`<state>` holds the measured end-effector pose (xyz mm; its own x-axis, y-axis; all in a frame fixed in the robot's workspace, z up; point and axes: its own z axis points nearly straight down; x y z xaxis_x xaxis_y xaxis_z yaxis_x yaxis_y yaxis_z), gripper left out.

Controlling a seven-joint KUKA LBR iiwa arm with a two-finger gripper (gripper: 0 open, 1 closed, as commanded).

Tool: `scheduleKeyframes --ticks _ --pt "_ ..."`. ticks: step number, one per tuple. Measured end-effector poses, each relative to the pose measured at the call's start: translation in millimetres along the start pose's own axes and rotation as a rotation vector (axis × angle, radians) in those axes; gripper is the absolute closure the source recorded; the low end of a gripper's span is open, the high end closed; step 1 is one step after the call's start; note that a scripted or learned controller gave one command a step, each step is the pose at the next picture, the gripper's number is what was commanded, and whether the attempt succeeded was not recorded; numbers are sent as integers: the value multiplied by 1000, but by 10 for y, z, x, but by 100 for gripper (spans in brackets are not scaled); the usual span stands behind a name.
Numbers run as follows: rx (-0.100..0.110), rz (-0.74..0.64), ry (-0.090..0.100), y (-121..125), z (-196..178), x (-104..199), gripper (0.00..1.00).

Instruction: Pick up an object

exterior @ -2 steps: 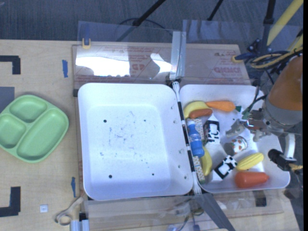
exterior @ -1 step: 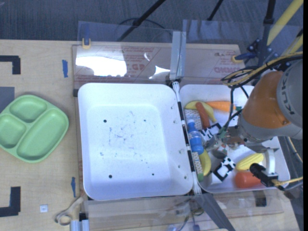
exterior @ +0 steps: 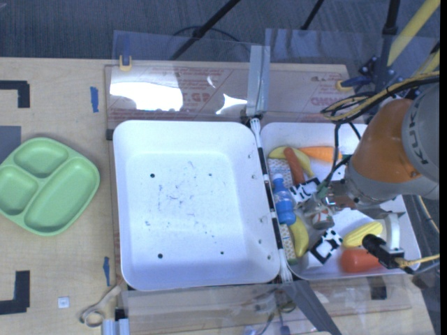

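Observation:
The right bin (exterior: pixel 398 274) holds several small things. A blue bottle (exterior: pixel 283 201) lies along its left wall, with a yellow banana (exterior: pixel 299 236) just below it. Two black-and-white checkered pieces (exterior: pixel 304 189) (exterior: pixel 326 245) lie near the middle. An orange carrot (exterior: pixel 318 153) and a red-orange pepper (exterior: pixel 299 163) are at the far end. A yellow piece (exterior: pixel 363 233) and a red one (exterior: pixel 357 259) lie at the near right. My gripper (exterior: pixel 320 212) is low in this bin between the two checkered pieces, under the orange-banded wrist (exterior: pixel 384 152).
The left bin (exterior: pixel 188 201) is a white tray next to the right one, with a dark divider between them. A green divided plate (exterior: pixel 46 184) rests on the bench far left. Clear plastic panels (exterior: pixel 181 89) stand behind the bins.

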<state>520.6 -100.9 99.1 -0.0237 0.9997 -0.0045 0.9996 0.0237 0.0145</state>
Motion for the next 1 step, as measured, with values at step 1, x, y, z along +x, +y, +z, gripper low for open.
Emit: scheduleKeyframes --ticks 1 --pt "13 -42 4 912 -849 322 100"
